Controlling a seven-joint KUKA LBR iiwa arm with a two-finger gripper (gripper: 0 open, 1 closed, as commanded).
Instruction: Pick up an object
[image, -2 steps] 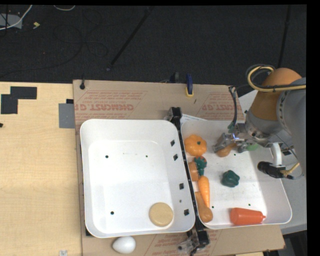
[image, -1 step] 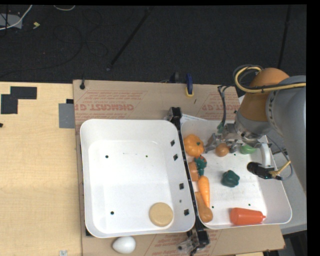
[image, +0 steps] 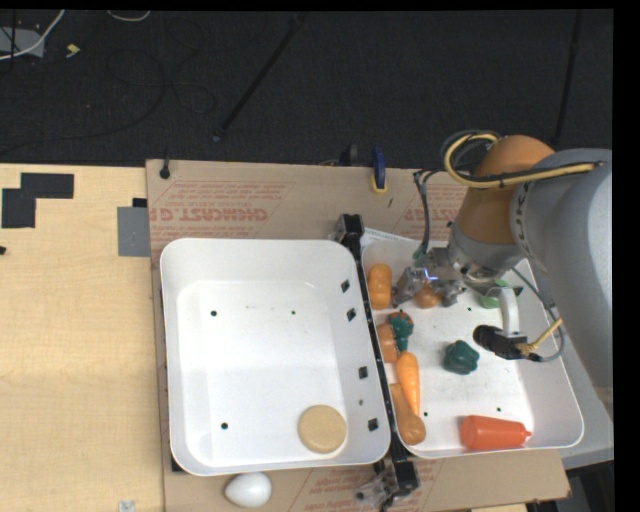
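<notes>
My gripper (image: 431, 284) is low in the right bin (image: 560, 420), near its far edge. A small orange thing (image: 428, 297) lies right under it; I cannot tell whether it is held. An orange-yellow piece (image: 379, 285) lies just to the gripper's left, by the bin's left wall. Nearer the camera along that wall are a teal piece (image: 401, 325), a carrot (image: 407, 380) and a brownish-orange piece (image: 410, 429). A dark green lump (image: 460, 357) sits mid-bin and a red-orange piece (image: 493, 432) near the front edge. A bit of green (image: 490, 297) shows just right of the gripper.
The left bin (image: 200, 300) holds a tan round disc (image: 323, 428) near its front right corner. A white egg-shaped thing (image: 248, 490) lies outside the bins at the front. A black divider (image: 362, 330) separates the bins. The arm (image: 560, 230) covers the right bin's far right corner.
</notes>
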